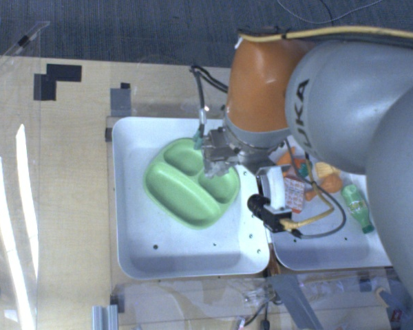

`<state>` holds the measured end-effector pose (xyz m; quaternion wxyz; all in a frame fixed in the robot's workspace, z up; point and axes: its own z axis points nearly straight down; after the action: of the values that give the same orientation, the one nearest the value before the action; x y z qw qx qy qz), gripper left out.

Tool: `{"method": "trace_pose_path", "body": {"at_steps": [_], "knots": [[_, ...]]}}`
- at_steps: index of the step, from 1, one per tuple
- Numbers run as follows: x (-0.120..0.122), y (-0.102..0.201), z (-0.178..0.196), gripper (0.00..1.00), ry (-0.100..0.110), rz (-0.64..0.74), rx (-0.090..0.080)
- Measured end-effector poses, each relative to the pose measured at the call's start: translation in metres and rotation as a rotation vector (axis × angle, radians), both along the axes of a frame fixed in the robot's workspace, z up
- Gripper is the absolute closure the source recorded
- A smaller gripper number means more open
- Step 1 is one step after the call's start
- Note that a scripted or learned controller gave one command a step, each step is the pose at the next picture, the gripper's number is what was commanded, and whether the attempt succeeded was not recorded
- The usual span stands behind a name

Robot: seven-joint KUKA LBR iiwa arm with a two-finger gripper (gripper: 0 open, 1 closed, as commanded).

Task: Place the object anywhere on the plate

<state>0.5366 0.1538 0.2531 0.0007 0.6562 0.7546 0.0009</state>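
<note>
Light green plastic plate with three compartments (182,191): directly under and to the left of the gripper (217,158), flat on the floor of the left shallow white bin (124,205), set at a slant to the bin's walls. Gripper over the plate's right-hand edge, about where the small upper compartment meets the right one; no telling from this angle whether open, closed or clamped on anything, with the wrist body in the way.

Loose items to the right of the gripper, clustered in the right shallow white bin (323,253) and partly hidden under the arm:
- small orange rounded piece (328,179), right of the gripper;
- green translucent plastic bottle (356,203), lying on its side, further right, near the orange piece;
- red-and-white printed packet (297,194), just right of and below the gripper, between it and the orange piece.

Unclear which of these counts as the object to place; none on the plate.

Above the gripper, broad orange band (261,81) of the grey arm (358,115). Black and yellow cable (296,224) looped below and right of the gripper, across the seam between the bins. Pale wooden bench (55,198) far to the left, with a black L-shaped mark (55,78) up and left.
</note>
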Motion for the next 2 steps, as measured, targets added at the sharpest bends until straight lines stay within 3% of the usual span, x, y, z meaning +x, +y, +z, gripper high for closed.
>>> {"method": "trace_pose_path", "body": {"at_steps": [1,2], "knots": [[0.002,-0.066,-0.061,1.0,0.002,-0.154,0.0],[0.006,-0.045,-0.144,1.0,-0.004,-0.267,0.003]]}}
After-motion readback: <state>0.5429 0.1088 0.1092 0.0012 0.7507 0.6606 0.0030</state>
